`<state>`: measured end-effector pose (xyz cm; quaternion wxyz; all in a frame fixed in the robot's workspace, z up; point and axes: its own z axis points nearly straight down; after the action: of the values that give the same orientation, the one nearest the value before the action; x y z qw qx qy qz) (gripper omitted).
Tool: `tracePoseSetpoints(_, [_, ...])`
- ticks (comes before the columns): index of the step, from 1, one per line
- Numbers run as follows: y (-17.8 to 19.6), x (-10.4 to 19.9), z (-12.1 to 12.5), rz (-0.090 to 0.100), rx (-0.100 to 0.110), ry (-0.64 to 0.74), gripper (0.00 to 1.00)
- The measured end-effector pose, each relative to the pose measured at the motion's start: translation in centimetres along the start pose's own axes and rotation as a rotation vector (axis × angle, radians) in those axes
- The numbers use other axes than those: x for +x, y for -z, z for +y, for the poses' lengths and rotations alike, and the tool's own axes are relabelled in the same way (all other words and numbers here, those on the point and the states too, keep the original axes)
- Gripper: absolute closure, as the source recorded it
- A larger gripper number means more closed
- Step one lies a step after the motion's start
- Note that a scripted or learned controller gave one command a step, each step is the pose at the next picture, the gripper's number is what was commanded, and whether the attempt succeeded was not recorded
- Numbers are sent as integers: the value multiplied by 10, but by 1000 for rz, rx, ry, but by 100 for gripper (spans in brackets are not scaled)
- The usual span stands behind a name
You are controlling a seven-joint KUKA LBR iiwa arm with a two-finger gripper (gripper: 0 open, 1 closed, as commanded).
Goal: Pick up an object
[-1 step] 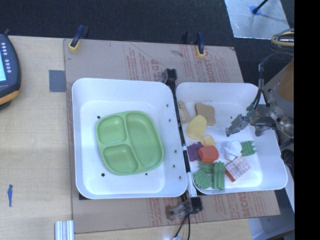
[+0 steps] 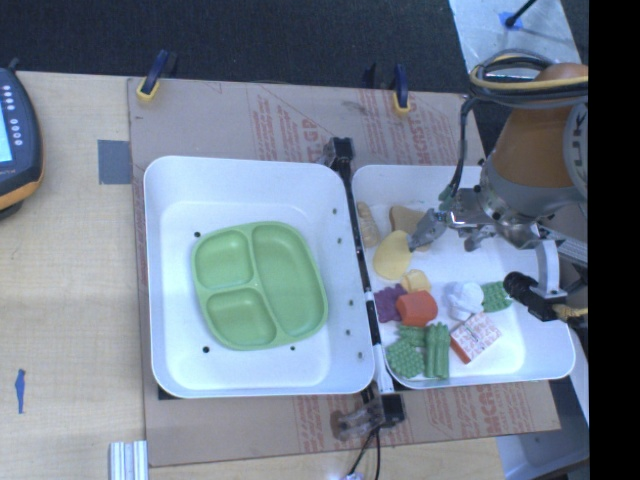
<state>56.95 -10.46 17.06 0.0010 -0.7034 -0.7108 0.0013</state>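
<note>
**A:** What lies nearest the viewer?

**B:** Bare bench front. Past it, two white bins side by side. The left bin (image 2: 170, 268) holds a green divided plate (image 2: 260, 285). The right bin (image 2: 540, 363) holds a crowd of small toys in its near-left part: a green ridged piece (image 2: 436, 351), a checked green piece (image 2: 406, 356), a red-and-white packet (image 2: 475, 338), a red-orange lump (image 2: 417, 309), a purple piece (image 2: 388, 301), a white crumpled thing (image 2: 463, 296) and a small green piece (image 2: 495, 296).

**A:** And farther back?

**B:** A yellow round piece (image 2: 392, 255), then two tan pieces (image 2: 405, 217) near the bin's far-left corner.

**A:** Where is the arm?

**B:** The arm (image 2: 535, 153) enters from the right and hangs over the far-right part of that bin, wrist pointing down. The gripper (image 2: 440, 223) sits low, beside the tan pieces and just beyond the yellow one. Its metal tips look close together with nothing visibly between them, so I judge it nearly closed and empty.

**A:** What could go wrong?

**B:** The toys touch or overlap. A descent there could nudge neighbours, pinch two at once, or slip off the yellow piece's rounded face. Narrow fingers may also fail to straddle anything.
</note>
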Motion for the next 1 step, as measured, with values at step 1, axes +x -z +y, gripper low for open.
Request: tracePoseSetpoints(1, [-83,-6,45,-1,0,-1,0])
